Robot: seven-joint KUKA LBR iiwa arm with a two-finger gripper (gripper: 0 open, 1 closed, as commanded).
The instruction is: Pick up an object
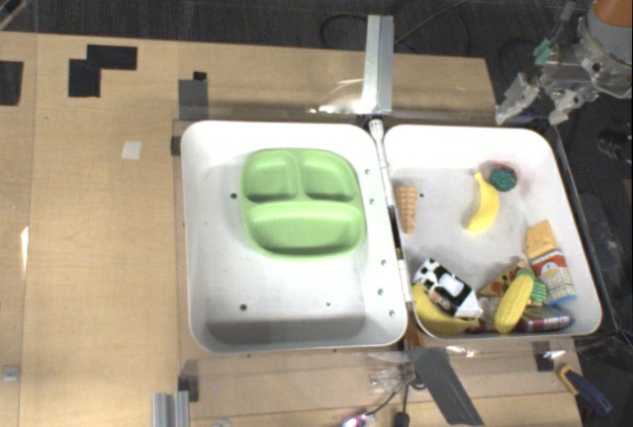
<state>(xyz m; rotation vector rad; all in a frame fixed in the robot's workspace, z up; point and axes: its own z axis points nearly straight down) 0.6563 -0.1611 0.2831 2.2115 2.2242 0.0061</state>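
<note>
Left bin [203,247]: you have one green divided plate [300,201] lying flat near its middle.

Right bin [559,180]: you have the loose items. A waffle cone piece [406,206] lies by the left wall. A black-and-white toy [442,283] sits on a yellow bowl-like piece [440,316] in the near left corner. A banana [484,205] lies toward the far side, with a small round teal and red item [503,178] touching its far end. A corn cob [513,301], a bottle [552,272] and other small pieces crowd the near right corner.

Gripper [539,99]: you see it at the far right, outside the right bin and beyond its far right corner. Its fingers look spread apart with nothing between them, though the detail is small.

Task status: nothing is picked up; you should count the reach, the descent, the grasp and the lift as all left to do. The banana, the most separate candidate, lies nearer and to the left of the gripper, well apart from it.
</note>
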